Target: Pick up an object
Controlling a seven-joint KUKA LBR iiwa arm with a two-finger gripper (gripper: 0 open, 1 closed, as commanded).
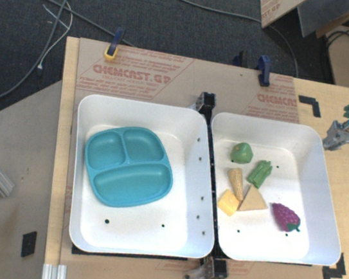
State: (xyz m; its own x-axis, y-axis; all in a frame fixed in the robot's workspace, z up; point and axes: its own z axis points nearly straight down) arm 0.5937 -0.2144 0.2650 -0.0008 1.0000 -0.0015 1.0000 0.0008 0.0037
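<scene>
A: Item one, left bin (85, 174)?

B: It is holding a teal divided plate (129, 165), which is lying flat toward the bin's left half.

A: Item two, right bin (320, 209)?

B: It is carrying six toy foods. A green pepper (242, 153) is sitting near the upper middle. A green pickle-like piece (260, 173) is lying just to its lower right. A pale cone (236, 181) is resting beside a tan wedge (254, 200) and a yellow block (228, 203), the three touching. Purple grapes (285, 216) are lying apart, toward the right wall.

A: Item three, gripper (339, 135)?

B: It is hovering at the right bin's upper right corner, over the rim, gripping nothing. Whether the jaws are spread or pressed together, I cannot tell.
</scene>
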